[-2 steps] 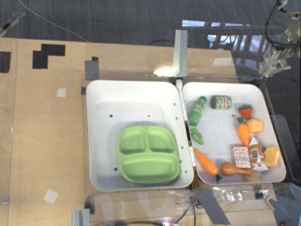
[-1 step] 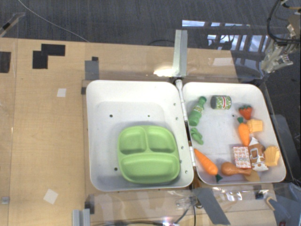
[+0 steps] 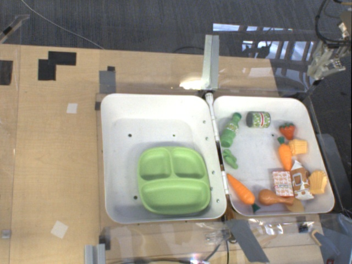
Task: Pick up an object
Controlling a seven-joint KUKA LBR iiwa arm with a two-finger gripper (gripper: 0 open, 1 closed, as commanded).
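A robot gripper [image 3: 329, 62], its finger state impossible to tell, waits beyond the right bin [image 3: 308, 111], leaving toy food such as an orange carrot [image 3: 240, 188] unobstructed for picking.

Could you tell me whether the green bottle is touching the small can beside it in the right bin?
Apart. The camera view shows bare white bin floor between the green bottle and the small can.
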